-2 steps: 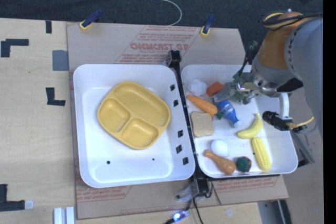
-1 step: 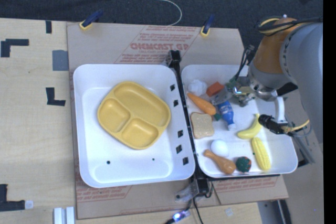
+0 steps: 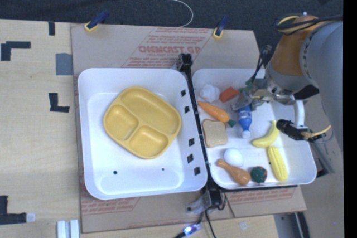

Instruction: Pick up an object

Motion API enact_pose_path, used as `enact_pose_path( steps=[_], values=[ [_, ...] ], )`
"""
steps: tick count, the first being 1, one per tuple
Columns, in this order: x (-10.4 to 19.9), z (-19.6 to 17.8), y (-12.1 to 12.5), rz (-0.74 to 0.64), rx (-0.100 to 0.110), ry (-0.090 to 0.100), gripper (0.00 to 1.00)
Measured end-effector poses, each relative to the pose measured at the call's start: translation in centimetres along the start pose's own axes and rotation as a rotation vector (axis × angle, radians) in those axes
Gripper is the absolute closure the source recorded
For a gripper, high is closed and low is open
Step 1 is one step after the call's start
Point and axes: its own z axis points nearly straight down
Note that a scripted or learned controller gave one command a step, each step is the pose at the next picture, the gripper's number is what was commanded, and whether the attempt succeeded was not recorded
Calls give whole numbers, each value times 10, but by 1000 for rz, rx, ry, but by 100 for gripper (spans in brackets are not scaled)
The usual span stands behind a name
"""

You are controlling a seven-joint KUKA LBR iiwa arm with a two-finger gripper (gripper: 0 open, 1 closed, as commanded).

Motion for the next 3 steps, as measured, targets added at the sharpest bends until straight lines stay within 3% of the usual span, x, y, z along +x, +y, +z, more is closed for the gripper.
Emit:
enact_pose_path(
  steps=[3],
  values=[
    [6,-133,2,2,-4,2,100]
  ],
)
